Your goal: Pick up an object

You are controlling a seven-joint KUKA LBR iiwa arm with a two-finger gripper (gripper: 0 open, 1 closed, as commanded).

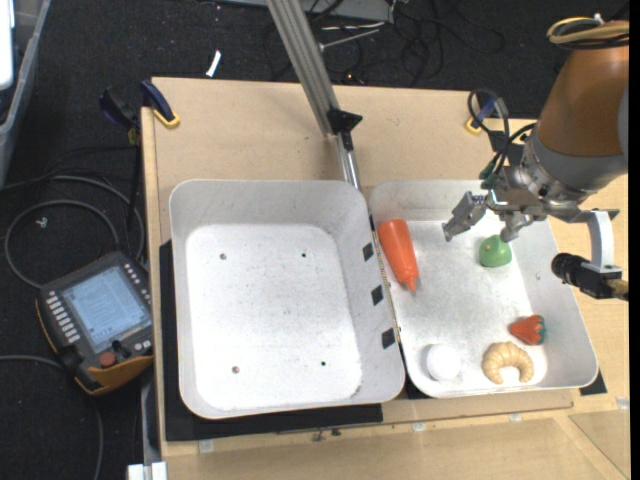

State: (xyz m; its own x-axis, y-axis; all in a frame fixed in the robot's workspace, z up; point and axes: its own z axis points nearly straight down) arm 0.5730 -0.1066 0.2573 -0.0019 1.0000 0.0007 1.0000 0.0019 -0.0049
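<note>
A wooden bench (260, 128) carries two white bins; in the right bin (440, 298) a green object (494, 253) lies near the far side. Just above it hangs the gripper (487, 223), fingers spread apart, holding nothing. Left of the green object lies a carrot (400, 252); nearer the front are a strawberry (528, 329), a croissant (508, 362) and a white ball (443, 361).

- The single camera sits above the bench (300, 118) and looks down on it at a slant, from the bench's near side toward its far side.
- It stands far enough back to take in both white bins: the left bin (190, 218) fills the centre-left of the frame and the right bin (570, 348) the centre-right.
- The dark floor runs across the top and down the left edge, where a teach pendant (95, 318) lies.
- The arm (590, 98) enters from the upper right.
</note>
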